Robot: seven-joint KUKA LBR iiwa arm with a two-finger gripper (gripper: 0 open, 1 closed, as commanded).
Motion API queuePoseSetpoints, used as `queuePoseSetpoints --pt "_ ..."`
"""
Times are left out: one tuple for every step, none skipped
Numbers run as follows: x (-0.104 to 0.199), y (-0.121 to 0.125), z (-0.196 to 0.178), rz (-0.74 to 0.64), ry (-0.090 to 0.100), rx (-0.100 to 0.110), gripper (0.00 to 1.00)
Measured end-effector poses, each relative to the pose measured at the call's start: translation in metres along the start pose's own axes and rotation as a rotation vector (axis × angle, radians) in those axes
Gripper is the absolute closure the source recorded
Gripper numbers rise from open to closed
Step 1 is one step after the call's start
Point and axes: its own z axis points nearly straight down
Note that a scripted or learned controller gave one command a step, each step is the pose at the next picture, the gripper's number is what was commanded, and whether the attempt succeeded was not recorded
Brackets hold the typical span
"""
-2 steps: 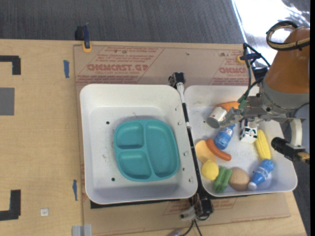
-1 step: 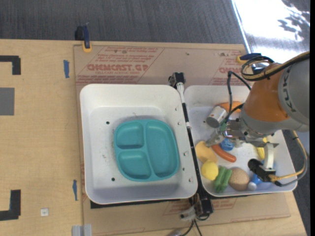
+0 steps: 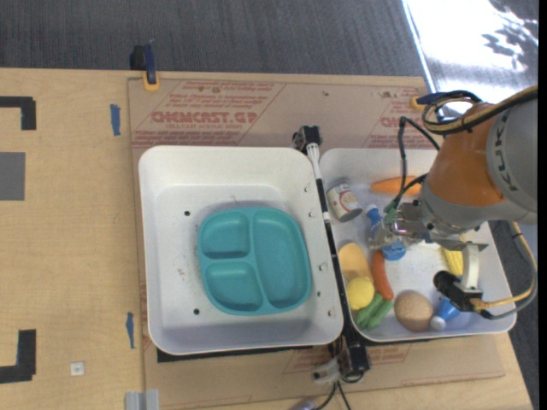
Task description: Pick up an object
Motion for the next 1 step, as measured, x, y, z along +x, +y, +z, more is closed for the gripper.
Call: queuePoseSetpoints --pt "0.0526 -0.0149 -0.0982 0.032 0.001 0.007 1.0"
